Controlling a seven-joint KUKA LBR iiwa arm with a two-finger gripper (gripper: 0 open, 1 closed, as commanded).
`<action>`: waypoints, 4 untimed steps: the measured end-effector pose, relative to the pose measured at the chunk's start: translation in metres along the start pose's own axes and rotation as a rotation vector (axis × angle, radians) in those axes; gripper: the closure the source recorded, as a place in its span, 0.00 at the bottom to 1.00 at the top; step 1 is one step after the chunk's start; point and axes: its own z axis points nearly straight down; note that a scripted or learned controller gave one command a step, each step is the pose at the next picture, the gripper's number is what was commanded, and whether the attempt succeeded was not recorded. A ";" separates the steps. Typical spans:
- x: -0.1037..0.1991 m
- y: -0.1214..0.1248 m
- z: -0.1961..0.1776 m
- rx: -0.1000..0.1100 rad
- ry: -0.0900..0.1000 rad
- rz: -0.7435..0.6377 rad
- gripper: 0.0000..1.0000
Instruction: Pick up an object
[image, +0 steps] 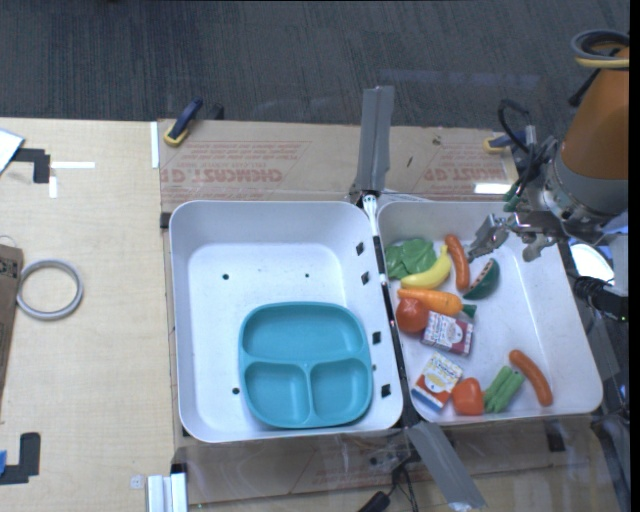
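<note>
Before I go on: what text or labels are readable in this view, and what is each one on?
"CHEMCAST GP", upside down, red print on the cardboard sheet behind the bins; repeated near the right bin.
Red carton: printing too small to read.
White-and-orange carton: printing too blurred to read.
</note>
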 end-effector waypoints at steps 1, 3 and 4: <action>-0.022 0.039 0.158 -0.004 0.000 -0.152 0.00; -0.062 0.055 0.158 -0.003 -0.001 -0.153 1.00; -0.063 0.055 0.149 -0.005 -0.002 -0.152 1.00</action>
